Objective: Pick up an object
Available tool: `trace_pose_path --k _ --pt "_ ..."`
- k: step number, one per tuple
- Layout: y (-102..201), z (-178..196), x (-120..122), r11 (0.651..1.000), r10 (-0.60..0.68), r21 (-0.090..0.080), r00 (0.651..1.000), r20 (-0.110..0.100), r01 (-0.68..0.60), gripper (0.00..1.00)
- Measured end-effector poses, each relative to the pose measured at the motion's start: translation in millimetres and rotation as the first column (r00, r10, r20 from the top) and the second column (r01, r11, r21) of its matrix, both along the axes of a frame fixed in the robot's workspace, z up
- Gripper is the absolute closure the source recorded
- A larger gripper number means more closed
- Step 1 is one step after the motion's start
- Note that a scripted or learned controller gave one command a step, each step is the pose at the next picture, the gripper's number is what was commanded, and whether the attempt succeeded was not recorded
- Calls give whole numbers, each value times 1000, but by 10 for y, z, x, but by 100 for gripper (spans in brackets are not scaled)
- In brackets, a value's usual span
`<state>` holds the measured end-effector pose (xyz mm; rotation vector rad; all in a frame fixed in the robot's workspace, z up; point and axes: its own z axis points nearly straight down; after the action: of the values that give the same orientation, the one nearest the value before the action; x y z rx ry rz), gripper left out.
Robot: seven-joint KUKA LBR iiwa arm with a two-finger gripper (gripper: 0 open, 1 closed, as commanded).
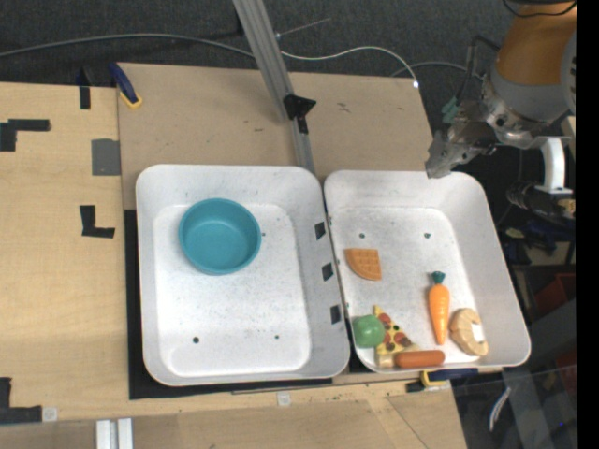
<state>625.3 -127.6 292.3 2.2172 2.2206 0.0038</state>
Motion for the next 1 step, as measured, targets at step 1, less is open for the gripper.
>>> trace_pose_path --k 1 --pt "494 -30 -18 1000 4 2 1000 -5 -4 100"
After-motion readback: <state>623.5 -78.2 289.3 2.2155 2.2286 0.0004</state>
